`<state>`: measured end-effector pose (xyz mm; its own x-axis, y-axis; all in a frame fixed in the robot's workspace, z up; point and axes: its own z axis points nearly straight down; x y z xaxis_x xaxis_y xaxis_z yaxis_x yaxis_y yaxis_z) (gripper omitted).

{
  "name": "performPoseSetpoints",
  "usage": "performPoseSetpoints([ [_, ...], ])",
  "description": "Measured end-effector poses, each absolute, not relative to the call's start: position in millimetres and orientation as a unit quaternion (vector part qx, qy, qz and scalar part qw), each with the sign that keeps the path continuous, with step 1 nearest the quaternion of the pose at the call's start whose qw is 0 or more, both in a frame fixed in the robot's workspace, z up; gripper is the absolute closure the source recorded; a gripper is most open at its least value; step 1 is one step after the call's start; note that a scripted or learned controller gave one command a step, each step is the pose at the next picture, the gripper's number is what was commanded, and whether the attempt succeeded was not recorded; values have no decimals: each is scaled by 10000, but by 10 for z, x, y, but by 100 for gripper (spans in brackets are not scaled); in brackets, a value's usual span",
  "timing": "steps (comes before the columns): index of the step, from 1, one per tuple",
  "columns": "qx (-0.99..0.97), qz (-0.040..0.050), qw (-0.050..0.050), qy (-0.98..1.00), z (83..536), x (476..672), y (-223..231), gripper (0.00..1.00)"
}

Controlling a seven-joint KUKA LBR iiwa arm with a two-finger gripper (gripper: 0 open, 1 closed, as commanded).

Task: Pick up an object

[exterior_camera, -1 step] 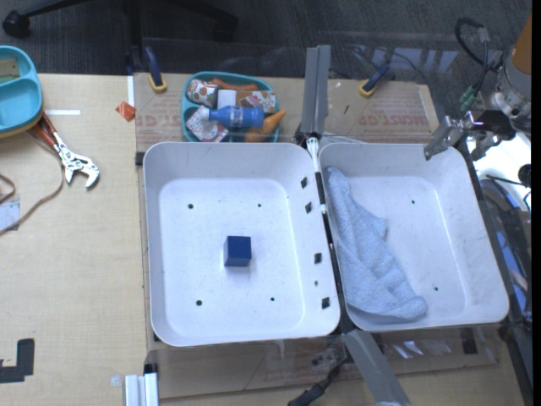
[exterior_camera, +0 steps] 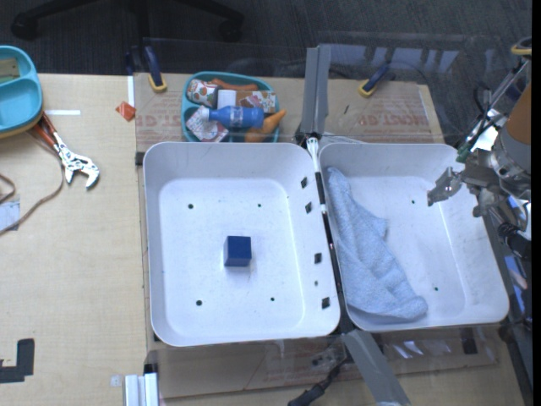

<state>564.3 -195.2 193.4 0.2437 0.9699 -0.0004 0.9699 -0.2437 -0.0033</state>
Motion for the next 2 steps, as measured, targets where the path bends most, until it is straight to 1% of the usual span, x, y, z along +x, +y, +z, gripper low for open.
performPoseSetpoints([
  [1,-8588,13,-2,-5122,2876,5309,-1910,0],
  [2,-9336,19,0,-3584,3011,5236,-1952,0],
])
